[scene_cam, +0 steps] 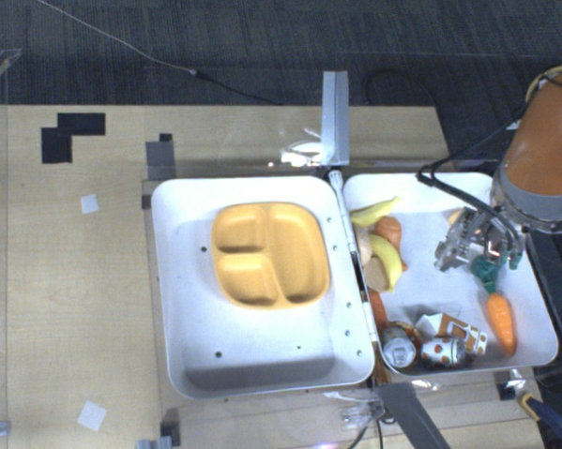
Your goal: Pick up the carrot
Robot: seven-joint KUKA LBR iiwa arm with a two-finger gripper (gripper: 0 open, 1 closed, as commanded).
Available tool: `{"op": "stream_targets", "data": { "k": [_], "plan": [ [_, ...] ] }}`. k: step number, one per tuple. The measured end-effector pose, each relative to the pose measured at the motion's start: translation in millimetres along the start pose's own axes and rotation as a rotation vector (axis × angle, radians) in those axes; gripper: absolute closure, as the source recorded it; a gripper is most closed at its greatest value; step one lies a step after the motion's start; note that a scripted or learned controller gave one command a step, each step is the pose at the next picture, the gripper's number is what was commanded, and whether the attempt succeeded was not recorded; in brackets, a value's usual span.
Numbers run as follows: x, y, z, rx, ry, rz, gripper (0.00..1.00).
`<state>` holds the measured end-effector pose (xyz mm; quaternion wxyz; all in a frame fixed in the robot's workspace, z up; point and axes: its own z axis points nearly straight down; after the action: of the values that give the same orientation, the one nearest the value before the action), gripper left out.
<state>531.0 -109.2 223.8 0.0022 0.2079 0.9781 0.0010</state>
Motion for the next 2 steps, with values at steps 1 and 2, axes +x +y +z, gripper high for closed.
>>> {"op": "stream_targets", "data": {
  "k": [1, 2],
  "plan": [
    [28.5, -40.5, 87.3, 0.001, -0.003, -0.227, 1.00],
    [-2.9, -106.3, 131.7, 0.004, -0.012, -0.434, 1.00]
  ]
}}
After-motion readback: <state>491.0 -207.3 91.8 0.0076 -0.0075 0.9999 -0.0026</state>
